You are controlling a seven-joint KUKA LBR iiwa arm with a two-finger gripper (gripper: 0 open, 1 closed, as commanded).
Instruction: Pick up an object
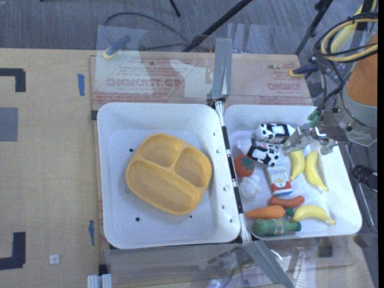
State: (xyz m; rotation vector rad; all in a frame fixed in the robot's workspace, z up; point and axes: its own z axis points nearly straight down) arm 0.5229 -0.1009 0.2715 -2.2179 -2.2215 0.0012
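Over on the right side of the bench, the right bin is where pretty much all the stuff is. The gripper hangs over the far right part of that bin, coming in from the right edge with the grey arm and its orange band behind it. Honestly can't tell whether it's released or clenched, the metal bits blur together from this angle, and nothing visibly sits in it.

Right beside the gripper on its left is a black-and-white cow toy, lying toward the far middle of the bin. Just near of the gripper are two bananas side by side, standing roughly lengthwise. A third banana lies at the near right. Left of the pair is a small carton with a red base, and a red tomato-looking thing sits against the left wall of the bin. Below that there's something whitish I can't make out. Along the near edge: a carrot, a reddish sausage-like piece touching it, and a green bottle lying flat nearest the rim.

The left bin holds a yellow divided plate with three compartments, sitting about in the middle, tilted a bit relative to the bin walls. Black tripod legs and cables run across the grey floor at the far side.
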